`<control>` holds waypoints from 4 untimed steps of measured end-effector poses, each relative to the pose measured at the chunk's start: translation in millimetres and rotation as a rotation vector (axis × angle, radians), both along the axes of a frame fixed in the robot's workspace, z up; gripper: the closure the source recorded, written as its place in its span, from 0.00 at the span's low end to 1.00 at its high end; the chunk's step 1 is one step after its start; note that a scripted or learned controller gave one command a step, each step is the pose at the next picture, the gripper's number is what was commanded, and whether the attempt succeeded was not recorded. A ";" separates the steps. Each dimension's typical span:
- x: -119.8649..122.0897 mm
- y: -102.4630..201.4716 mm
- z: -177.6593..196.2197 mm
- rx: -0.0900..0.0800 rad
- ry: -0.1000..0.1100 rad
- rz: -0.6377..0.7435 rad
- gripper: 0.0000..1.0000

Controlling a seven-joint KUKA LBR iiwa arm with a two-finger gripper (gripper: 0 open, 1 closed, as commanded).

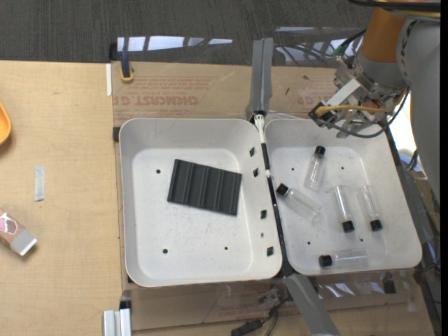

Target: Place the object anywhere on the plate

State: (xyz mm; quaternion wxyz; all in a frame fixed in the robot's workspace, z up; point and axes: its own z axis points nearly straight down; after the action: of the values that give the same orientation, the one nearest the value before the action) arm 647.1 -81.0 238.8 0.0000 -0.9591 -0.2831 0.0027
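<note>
A dark grey ribbed plate (205, 187) lies flat in the left bin (140, 257), slightly turned. Several clear vials with black caps lie in the right bin (399, 254): one (316, 166) near the back, one (297, 199) by the left wall, a pair (343, 207) (369, 208) side by side, and one (343, 259) at the front. My gripper (344, 121) hangs over the back edge of the right bin, above and behind the vials. I see nothing held in it.
A grey divider bar (262, 75) runs between the bins at the back. Cardboard (182, 93) lies behind the bins. On the wooden table to the left are a small wrapped item (15, 234) and a pale strip (39, 184).
</note>
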 end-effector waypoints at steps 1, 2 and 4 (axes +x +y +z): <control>-48.6 86.0 48.4 0.002 0.000 0.330 1.00; -76.5 157.0 15.3 0.002 0.001 0.334 1.00; -116.4 196.6 -111.3 0.005 0.003 0.930 1.00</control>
State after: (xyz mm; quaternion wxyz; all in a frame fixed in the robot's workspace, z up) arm 530.7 115.6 127.6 0.0015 -0.7304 -0.6830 0.0029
